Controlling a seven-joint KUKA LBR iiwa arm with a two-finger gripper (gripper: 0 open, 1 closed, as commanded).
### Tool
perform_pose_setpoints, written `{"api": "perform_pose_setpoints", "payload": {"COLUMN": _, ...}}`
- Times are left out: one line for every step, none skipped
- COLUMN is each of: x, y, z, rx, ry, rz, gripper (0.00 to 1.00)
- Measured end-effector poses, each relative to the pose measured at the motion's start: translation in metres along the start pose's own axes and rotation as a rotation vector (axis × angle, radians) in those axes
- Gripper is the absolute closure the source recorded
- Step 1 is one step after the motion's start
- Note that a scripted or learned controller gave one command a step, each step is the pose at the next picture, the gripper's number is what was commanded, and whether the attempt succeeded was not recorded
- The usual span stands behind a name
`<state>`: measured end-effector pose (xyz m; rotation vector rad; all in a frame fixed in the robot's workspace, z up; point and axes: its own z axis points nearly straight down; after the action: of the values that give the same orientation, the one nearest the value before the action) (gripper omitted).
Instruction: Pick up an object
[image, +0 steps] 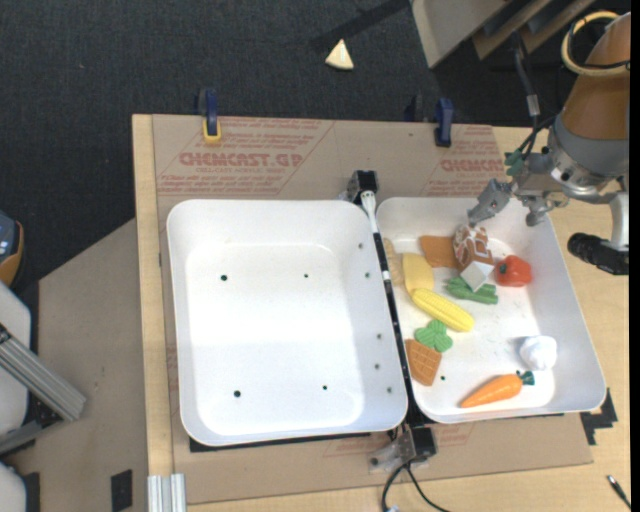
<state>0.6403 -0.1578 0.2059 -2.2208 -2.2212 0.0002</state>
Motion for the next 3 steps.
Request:
{"api": "perform_pose_setpoints", "payload": {"x": 0.029, "y": -0.069, "z": 0.036, "rx": 0.009, "ry": 0.004, "rz": 0.001, "gripper": 0.00}}
{"api": "perform_pose_setpoints", "payload": {"x": 0.055, "y": -0.033, "z": 0.123, "rx": 0.001, "ry": -0.001, "rz": -0.002, "gripper": 0.00}}
{"api": "perform_pose_setpoints", "payload": {"x": 0.063, "y": 0.000, "z": 0.119, "rx": 0.018, "ry": -0.001, "rz": 0.005, "gripper": 0.00}}
